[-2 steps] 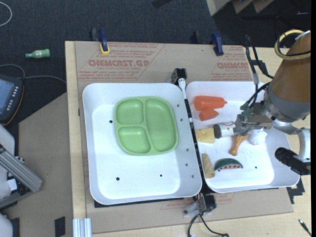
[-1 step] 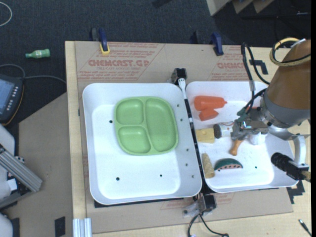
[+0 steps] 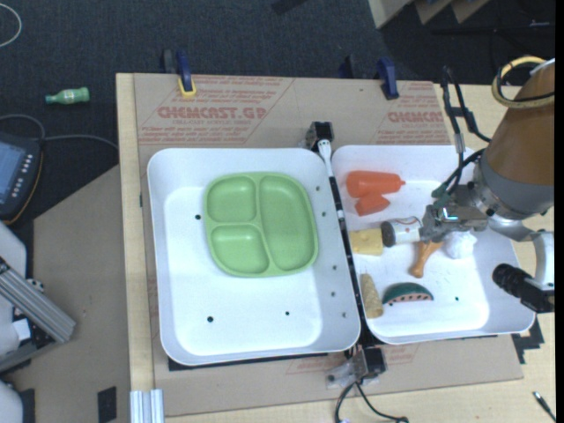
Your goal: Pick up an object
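On the bench sit two shallow white bins side by side, resting on a brown board printed with red lettering and held at its far edge by two blue-and-yellow clamps. Left bin (image 3: 176,315): holds a pale green divided plate (image 3: 262,225) with three compartments, lying flat in the bin's upper middle; the rest of its floor is bare white with a few small dark dots. Right bin (image 3: 467,320): holds the loose objects. An orange carrot-shaped toy (image 3: 373,183) lies near the far left corner, with a smaller orange-red piece (image 3: 372,204) just below it and touching it. A pale yellow block (image 3: 367,242) lies against the left wall; just to its right is a small brush-like item with a dark head (image 3: 398,233). A tan, bread-coloured piece (image 3: 371,295) lies along the left wall nearer the front, and a watermelon-slice toy (image 3: 408,294) with a green rind sits just beside it. An orange-brown stick-shaped object (image 3: 426,257) lies tilted in the bin's centre.

Arm: grey with an orange band, entering from the right. Gripper (image 3: 445,221): low over the centre of the right bin, directly above the upper end of the stick-shaped object. Whether its fingers are spread or closed cannot be told, nor whether they touch anything.
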Action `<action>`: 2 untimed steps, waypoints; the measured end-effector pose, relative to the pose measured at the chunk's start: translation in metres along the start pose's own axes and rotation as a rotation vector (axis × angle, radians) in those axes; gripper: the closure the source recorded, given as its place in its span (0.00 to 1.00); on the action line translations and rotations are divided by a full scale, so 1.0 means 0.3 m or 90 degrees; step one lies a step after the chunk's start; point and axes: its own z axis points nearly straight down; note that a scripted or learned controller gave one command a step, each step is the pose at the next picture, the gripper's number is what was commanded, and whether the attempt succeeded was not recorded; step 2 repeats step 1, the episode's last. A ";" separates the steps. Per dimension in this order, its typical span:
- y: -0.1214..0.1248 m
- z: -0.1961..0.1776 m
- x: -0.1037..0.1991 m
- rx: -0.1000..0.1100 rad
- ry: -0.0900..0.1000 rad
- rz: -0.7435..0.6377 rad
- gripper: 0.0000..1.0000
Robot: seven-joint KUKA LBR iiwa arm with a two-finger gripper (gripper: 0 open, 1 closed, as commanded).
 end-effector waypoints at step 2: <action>-0.016 0.038 0.023 0.003 0.001 0.000 1.00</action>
